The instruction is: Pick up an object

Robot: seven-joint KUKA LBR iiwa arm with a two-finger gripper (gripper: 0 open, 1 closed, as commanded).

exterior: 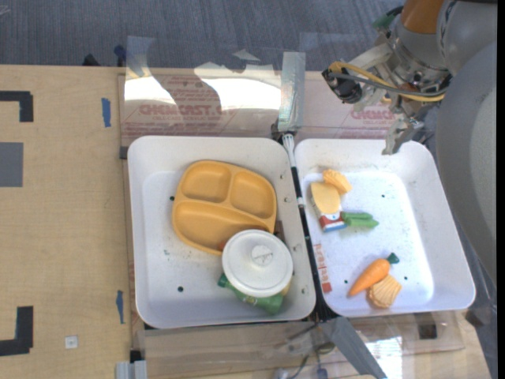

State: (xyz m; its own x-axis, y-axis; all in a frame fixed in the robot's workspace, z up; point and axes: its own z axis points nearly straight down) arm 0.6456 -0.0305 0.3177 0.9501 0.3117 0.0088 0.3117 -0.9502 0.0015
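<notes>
Two white bins sit before you: the left bin (146, 212) and the right bin (426, 235). At nine o'clock lies the divided yellow tray (217, 196), with the white lidded cup (257, 260) touching its five-o'clock edge. At three o'clock rest the toy carrot (368, 275) and toy brush (347, 221) (well apart). The gripper (397, 139) hangs at one o'clock; its finger state cannot be told.

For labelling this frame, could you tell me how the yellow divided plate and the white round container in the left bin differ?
The yellow divided plate is flat, wide and open, with three compartments; the white round container is smaller, taller and capped by a lid. The plate lies nearer the bin's far side, the container nearer the front, overlapping the plate's edge. Both sit in the left bin.
</notes>
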